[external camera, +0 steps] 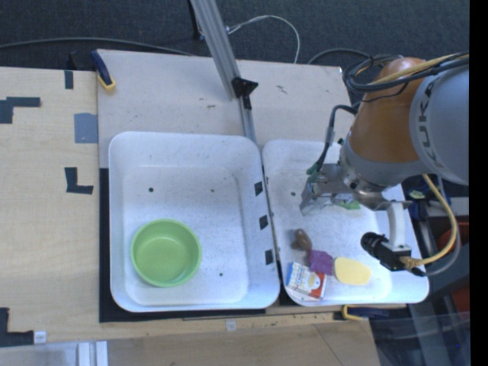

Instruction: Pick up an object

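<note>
Your pincer (316, 197) hangs low over the right bin (284, 166), in its upper middle, under the grey and orange arm (396, 128). Whether it is spread or pressed together you cannot tell from this angle, since the wrist body covers much of it; nothing can be seen pinched in it. A small green thing (349, 201) peeks out just to the right of the pincer, partly hidden by the wrist. Below the pincer, a little toward the bin's near edge, lies a brown lump (303, 239). Further below sit a purple object (321, 262), a yellow object (352, 271) to its right, and a small white and red carton (306, 281) touching the purple one. Well to the pincer's lower left, in the left bin (122, 151), stands a green bowl (165, 252).
</note>
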Controlling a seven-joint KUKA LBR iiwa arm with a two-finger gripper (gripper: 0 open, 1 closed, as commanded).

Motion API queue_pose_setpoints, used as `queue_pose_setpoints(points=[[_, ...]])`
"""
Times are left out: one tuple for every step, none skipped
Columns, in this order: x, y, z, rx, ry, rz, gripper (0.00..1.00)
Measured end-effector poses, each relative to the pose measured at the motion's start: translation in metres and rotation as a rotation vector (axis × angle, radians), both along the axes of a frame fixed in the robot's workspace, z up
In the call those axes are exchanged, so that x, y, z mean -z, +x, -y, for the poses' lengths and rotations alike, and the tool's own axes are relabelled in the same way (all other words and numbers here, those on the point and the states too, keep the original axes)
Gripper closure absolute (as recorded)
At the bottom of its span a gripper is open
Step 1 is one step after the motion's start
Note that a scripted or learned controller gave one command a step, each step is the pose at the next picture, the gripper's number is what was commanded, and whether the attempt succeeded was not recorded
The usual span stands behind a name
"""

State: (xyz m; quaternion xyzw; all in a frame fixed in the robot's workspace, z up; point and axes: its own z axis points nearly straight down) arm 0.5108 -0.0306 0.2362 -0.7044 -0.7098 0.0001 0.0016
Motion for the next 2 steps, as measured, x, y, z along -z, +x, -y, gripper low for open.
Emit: queue_pose_setpoints(points=[[0.013, -0.003, -0.053, 0.001, -0.001, -0.001, 1.00], [0.015, -0.006, -0.096, 0.001, -0.001, -0.001, 1.00]])
